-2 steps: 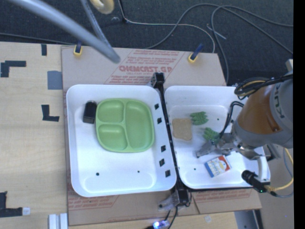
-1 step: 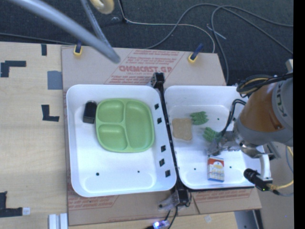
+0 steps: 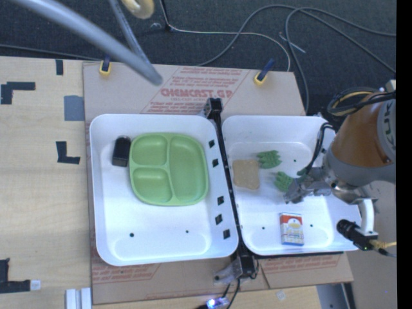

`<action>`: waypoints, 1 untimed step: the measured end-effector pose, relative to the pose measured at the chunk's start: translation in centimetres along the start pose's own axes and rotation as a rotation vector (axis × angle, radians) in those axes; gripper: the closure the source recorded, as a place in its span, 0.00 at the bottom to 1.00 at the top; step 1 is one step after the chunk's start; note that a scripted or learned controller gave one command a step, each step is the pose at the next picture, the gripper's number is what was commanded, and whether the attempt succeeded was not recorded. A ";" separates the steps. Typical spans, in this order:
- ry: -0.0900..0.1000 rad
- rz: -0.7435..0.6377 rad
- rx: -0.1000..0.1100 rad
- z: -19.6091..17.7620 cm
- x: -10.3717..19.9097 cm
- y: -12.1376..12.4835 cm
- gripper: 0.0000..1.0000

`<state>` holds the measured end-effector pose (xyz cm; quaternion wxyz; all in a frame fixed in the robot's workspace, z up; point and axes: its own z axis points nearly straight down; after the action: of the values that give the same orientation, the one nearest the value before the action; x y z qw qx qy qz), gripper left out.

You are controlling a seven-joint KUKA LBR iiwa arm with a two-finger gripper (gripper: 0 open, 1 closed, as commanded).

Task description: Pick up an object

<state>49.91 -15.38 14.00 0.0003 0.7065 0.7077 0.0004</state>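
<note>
In the right bin [image 3: 257,127] lie a tan square sponge-like block [image 3: 246,174], a green leafy toy [image 3: 268,159] and a small red, white and blue box [image 3: 291,229]. A second green piece [image 3: 283,181] lies right at my gripper [image 3: 296,193], which is down low in the right bin's right half. The grey wrist covers the fingers, and the green piece touches or sits just left of them. The left bin [image 3: 103,172] holds a green divided plate [image 3: 169,169] and a small black block [image 3: 121,151].
A black divider strip [image 3: 221,172] runs between the two bins. Cables [image 3: 270,24] trail over the dark floor behind the bench. A grey pole [image 3: 84,24] slants across the top left. The arm's orange band [image 3: 360,140] hangs over the right bin's right rim.
</note>
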 end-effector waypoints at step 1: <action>-0.001 0.000 -0.003 -5.0 -0.4 1.0 1.00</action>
<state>50.92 -15.77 18.97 0.0018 0.7065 0.7077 0.0009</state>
